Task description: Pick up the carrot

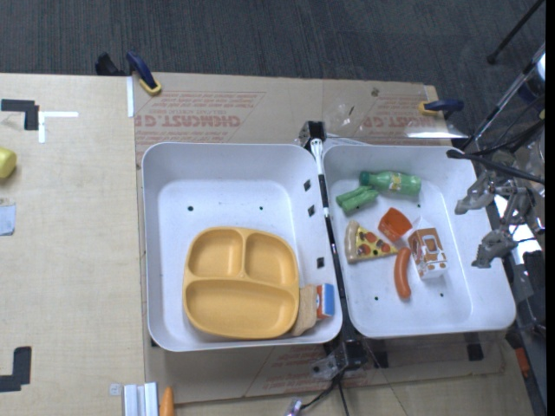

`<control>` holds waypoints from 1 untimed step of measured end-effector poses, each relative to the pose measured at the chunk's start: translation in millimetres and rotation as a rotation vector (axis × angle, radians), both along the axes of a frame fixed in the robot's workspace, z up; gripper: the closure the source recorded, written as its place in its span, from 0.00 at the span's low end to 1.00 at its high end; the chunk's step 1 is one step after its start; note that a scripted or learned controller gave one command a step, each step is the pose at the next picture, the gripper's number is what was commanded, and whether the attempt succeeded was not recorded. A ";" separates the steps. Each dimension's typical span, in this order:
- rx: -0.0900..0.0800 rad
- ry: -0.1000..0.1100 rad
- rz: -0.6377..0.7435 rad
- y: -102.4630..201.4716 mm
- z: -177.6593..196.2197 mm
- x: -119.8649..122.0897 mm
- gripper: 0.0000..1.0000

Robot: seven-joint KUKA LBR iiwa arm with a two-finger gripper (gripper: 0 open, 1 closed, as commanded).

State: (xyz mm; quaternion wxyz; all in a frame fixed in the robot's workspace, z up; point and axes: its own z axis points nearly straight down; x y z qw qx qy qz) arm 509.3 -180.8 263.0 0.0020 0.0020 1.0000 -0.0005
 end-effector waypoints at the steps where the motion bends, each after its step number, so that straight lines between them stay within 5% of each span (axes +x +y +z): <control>1: 0.001 -0.002 -0.049 88.1 0.1 16.1 0.00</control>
